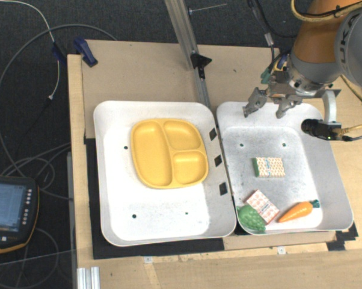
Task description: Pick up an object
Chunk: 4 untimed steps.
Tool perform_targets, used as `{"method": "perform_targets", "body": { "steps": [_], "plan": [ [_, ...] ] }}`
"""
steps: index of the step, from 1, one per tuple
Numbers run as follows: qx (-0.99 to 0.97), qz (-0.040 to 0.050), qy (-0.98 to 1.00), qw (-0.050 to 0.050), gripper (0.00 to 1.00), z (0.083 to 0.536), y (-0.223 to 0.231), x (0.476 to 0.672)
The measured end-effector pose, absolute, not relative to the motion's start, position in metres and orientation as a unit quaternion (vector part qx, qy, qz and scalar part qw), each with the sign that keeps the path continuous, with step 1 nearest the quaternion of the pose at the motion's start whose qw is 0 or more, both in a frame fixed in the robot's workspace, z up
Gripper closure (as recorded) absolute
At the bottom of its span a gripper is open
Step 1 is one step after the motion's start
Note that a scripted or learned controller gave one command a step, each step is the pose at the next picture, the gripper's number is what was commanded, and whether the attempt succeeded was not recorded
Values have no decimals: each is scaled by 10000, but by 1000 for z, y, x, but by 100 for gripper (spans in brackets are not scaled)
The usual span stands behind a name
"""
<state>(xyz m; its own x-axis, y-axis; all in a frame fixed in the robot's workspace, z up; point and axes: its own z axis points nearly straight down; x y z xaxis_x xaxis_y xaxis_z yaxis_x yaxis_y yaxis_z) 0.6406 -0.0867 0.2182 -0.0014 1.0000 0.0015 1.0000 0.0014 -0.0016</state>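
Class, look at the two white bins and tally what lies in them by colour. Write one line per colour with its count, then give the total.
Yellow: 1, the divided plate in the left bin
Orange: 1, the toy carrot
Green: 1, the leafy toy vegetable
Patterned packets: 2, the green-edged pack and the red-and-white pack
Total: 5

My gripper (270, 105) hangs open over the right bin's (325, 161) far edge. That bin contains a carrot (296, 211), two small boxes (269, 167), one green item. The left bin (115, 155) holds a yellow tray (168, 152).
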Motion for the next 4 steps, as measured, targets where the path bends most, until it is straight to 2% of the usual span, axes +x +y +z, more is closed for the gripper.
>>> {"method": "perform_targets", "body": {
  "steps": [1, 2, 3, 4],
  "plan": [
    [-7066, 0, -7076, 10, 0, 218, -87, 641],
    [-7072, 26, -7070, 34, 0, 155, -89, 638],
    [-7070, 21, -7072, 31, 0, 112, -87, 635],
    [-7070, 15, -7072, 22, 0, 91, -86, 635]
  ]
}}
